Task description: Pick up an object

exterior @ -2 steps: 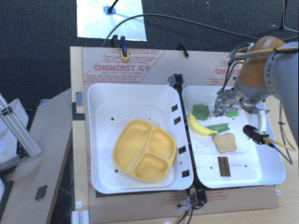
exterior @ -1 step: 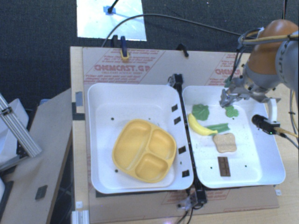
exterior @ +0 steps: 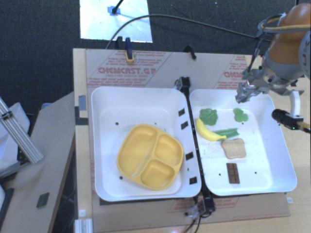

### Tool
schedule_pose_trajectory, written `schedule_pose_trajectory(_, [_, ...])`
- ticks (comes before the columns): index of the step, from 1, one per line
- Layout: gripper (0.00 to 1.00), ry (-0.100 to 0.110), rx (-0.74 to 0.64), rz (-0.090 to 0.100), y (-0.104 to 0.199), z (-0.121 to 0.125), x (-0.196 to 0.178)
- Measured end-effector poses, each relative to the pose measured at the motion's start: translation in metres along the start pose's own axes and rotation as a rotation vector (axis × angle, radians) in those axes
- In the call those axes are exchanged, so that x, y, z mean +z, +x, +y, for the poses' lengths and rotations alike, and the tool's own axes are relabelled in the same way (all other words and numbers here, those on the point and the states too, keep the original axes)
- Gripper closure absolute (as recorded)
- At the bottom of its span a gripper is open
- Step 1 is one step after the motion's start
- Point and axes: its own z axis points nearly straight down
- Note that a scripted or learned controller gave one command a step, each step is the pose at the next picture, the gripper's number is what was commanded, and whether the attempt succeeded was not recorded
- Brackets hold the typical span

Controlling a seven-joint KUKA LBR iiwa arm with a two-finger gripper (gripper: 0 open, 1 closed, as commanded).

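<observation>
The right bin (exterior: 272,178) holds a yellow banana (exterior: 209,131), two green leafy pieces (exterior: 209,115) (exterior: 240,114), a green bean pod (exterior: 226,132), a slice of toast (exterior: 234,148) and a brown chocolate bar (exterior: 233,173). My gripper (exterior: 242,95) hangs above the bin's far edge, just above and slightly right of the right-hand leafy piece. Nothing shows between its tips.
The left bin (exterior: 107,110) carries a yellow divided plate (exterior: 149,156). A black ridge with clips (exterior: 187,125) separates the two bins. The bench edge lies beyond the far rims, with cables running behind.
</observation>
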Motion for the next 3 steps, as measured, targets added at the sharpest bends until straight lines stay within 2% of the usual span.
schedule_pose_trajectory(1, [1.0,0.004,0.0,0.001,0.0,0.001,-0.01])
schedule_pose_trajectory(2, [1.0,0.008,-0.002,0.003,0.055,-0.016,0.0])
schedule_pose_trajectory(3, [1.0,0.007,-0.004,0.003,0.116,-0.026,-0.006])
